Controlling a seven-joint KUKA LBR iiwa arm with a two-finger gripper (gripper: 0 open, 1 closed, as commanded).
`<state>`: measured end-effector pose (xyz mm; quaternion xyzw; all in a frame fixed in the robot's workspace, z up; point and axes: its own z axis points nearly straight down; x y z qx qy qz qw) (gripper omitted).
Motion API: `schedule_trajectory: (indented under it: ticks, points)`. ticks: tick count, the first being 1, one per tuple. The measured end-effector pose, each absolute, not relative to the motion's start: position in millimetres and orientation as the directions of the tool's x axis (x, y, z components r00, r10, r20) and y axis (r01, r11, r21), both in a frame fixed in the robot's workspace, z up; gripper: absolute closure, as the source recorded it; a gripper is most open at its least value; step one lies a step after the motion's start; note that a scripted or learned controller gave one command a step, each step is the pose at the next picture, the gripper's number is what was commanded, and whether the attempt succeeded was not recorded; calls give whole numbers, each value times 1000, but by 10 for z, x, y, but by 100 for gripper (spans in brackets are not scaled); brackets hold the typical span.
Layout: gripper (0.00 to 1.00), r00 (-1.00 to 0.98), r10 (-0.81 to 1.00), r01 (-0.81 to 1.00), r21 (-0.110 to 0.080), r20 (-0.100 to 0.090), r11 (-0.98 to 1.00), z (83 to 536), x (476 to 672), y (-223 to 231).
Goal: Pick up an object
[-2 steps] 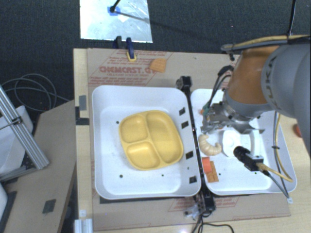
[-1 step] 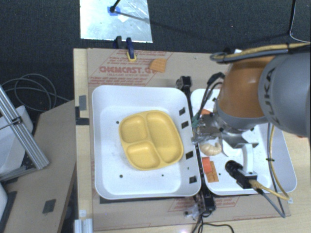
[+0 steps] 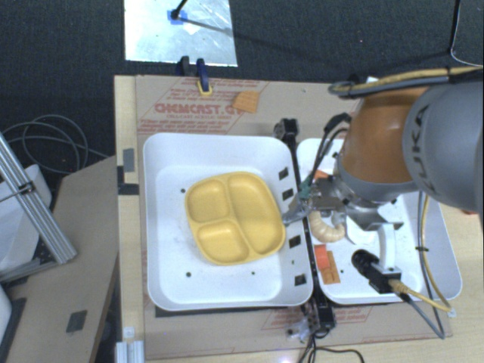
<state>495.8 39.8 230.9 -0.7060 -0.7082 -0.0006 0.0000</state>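
Observation:
A yellow three-compartment plate [image 3: 232, 218] lies in the middle of the left bin [image 3: 174, 282]. My gripper [image 3: 301, 206] hangs low over the divide between the two bins, next to the plate's right edge. Just right of the gripper, a pale beige curved piece [image 3: 327, 230] rests in the right bin [image 3: 446, 278], partly under the wrist. A small orange block [image 3: 327, 266] lies in front of it near that bin's left wall. The arm's grey and orange body hides most of the right bin.
The bins sit on a cardboard sheet [image 3: 204, 108] with red print, which carries a tan square [image 3: 246, 101] and a blue-yellow clip [image 3: 203, 78] at its far edge. A shiny metal sheet [image 3: 181, 21] lies beyond. Black clips [image 3: 286, 174] line the wall between bins.

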Motion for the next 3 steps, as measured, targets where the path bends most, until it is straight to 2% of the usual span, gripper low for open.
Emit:
schedule_trajectory:
  ticks: [1,2,3]
  points:
    - [0,6,1000,1000,-3,-2,-6,1839,4886,-248]
    - [0,-5,1000,1000,14,0,5,2930,4937,-286]
    - [0,-11,1000,1000,-3,2,11,2342,4962,476]
